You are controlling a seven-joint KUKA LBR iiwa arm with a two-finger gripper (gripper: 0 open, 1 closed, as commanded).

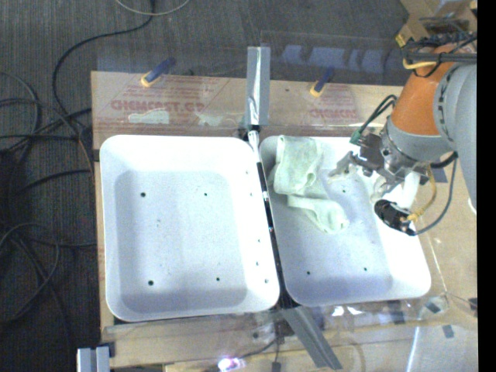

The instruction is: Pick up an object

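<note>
Two shallow white bins are sitting side by side on the bench: the left bin (pixel 132 208) and the right bin (pixel 387 277). One object is lying in the right bin, a pale green cloth (pixel 306 180), crumpled and stretching from that bin's upper-left corner down toward its middle.

One arm (pixel 434 107) is reaching in from the right, and its gripper (pixel 349 163) is hanging over the upper right part of the right bin, just beside the cloth and apart from it. Whether the tool is spread or pressed together cannot be told at this size; nothing is seen pinched in it.

The step in hand appears to be the approach, with the pick not yet made. The next move probably calls for shifting the gripper leftward over a raised fold of the cloth, descending and closing on it. Soft fabric is likely to slip or bunch, so a thick fold would be the better target.
</note>
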